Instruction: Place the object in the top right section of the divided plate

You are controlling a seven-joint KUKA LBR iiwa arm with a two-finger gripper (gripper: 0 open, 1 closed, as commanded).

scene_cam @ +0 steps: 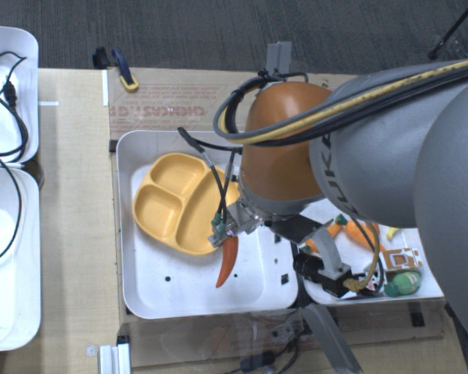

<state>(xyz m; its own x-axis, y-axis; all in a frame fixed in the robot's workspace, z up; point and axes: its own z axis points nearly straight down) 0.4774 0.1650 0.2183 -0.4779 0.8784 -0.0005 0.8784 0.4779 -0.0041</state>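
- Dark grey carpet lies behind a pale wooden bench (70, 209) on which a shallow white plastic bin (195, 291) is set.
- Much of the right side is covered by the grey arm (405, 146) with its orange band.
- A yellow divided plastic plate (171, 201) rests in the bin's far left part; its sections are seen bare, so placement is judged not yet done.
- The gripper (232, 228) is seen clamped on the stem end of a red-orange chilli pepper (227, 262), just beside the plate's near right rim.
- The pepper's long axis runs near-far, tip pointing near and slightly left.

one fixed overhead view, slanting onto bins (132, 209)
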